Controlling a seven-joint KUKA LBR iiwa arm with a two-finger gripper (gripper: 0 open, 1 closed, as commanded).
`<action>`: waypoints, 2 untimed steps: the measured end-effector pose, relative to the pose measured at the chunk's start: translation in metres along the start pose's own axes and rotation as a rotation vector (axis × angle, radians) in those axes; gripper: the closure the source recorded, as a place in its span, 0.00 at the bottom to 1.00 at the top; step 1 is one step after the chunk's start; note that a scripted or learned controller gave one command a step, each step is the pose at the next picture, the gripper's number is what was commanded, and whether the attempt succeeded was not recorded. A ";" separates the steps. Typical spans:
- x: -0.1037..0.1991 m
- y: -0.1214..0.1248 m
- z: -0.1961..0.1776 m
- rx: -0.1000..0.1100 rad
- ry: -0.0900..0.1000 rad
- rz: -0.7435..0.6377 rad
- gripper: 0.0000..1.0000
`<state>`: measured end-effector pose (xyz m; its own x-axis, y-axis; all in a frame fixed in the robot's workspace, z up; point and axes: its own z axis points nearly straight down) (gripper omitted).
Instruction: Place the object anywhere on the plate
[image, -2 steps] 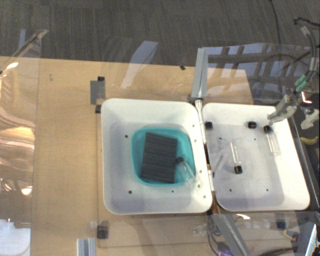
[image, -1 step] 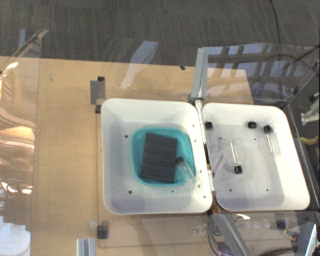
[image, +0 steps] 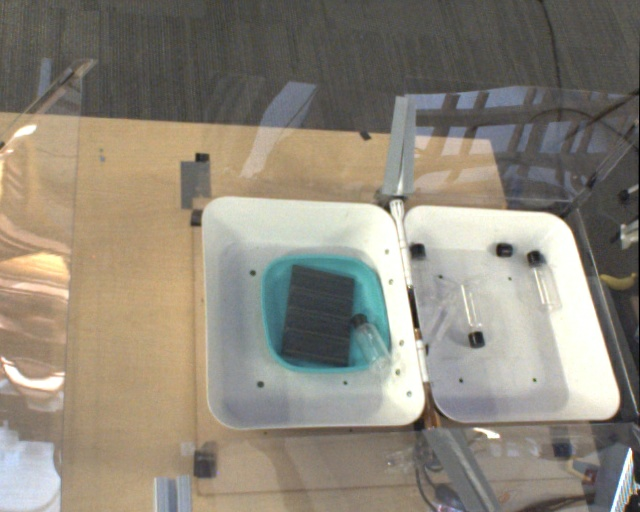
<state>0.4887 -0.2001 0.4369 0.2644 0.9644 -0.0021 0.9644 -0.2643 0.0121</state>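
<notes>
- Plate (image: 275, 300), teal and squarish, sits in the middle of the left bin (image: 230, 240), taking up most of its floor.
- Dark ribbed block (image: 318, 315) lies flat on the plate, slightly turned, well inside the rim, so it rests stable with no overhang.
- Clear vial (image: 366, 335) with a black cap lies on its side at the plate's lower right corner, touching the block's corner; it looks to be partly on the plate's edge, but I cannot tell exactly because it is transparent.
- Right bin (image: 590, 300) holds two more clear vials, one near the centre (image: 471, 312) and one toward the upper right (image: 542, 278), both lying down with black caps; loose black caps (image: 504, 249) sit apart near the top.
- Gripper: no arm over the bins, so I cannot tell whether it is spread or pressed together.
- Judgement: if the task's object is the block or the capped vial next to it, placing looks done or nearly done; the vial at the rim could roll off.
- Table (image: 130, 300) is pale wood, with glare from a clear panel on the left.
</notes>
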 end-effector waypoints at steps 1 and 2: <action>0.001 0.000 0.000 0.000 0.000 0.121 0.00; 0.003 0.000 0.000 0.001 0.000 0.198 0.00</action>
<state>0.4889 -0.1974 0.4370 0.4492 0.8934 0.0004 0.8934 -0.4491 0.0115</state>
